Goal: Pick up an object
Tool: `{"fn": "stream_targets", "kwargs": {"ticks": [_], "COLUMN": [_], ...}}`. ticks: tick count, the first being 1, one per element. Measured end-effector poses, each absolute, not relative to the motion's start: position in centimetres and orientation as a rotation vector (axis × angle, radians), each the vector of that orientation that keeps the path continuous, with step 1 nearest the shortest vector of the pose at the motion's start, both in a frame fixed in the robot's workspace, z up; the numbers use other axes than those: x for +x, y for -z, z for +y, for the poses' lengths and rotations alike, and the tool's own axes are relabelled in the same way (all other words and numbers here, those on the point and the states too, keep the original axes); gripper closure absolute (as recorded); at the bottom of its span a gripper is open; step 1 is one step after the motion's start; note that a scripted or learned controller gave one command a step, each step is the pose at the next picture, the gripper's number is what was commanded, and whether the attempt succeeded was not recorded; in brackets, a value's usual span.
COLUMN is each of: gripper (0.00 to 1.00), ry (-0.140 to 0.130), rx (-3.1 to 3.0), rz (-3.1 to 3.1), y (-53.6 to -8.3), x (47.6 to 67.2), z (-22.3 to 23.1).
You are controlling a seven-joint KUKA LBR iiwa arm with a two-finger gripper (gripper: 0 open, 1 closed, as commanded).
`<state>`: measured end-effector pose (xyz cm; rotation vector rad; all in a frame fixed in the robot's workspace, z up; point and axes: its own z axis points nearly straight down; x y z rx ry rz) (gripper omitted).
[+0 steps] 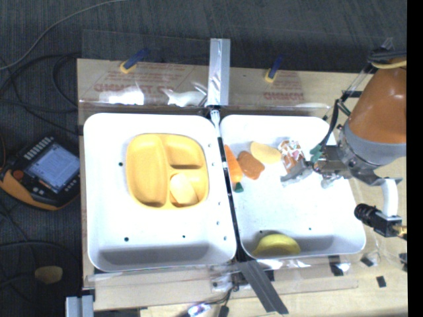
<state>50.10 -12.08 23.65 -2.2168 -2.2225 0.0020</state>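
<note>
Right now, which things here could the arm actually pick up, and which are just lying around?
For the job, all in the right bin:
gripper
carrot
brown piece
pale yellow piece
red and white wrapped item
yellow-green fruit

Lying about:
yellow divided tray in the left bin
handheld controller beside the bench
blue clips at the back

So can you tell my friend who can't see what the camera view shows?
A grey and orange robot arm reaches from the right, its gripper low in the right bin beside a small red-and-white packet. That bin also holds a carrot and yellow fruit; the left bin holds a yellow divided tray.
</note>
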Motion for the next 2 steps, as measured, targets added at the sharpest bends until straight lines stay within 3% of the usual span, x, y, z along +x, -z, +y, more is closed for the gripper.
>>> {"fn": "stream_targets", "kwargs": {"ticks": [1,2], "gripper": [0.0,0.0], "ry": [-0.002,0.01], "rx": [-2.254,-2.359], "rz": [-2.187,-2.089], "y": [-18.8,-8.9], "x": [54.1,59.8], "z": [-17.6,-18.7]}}
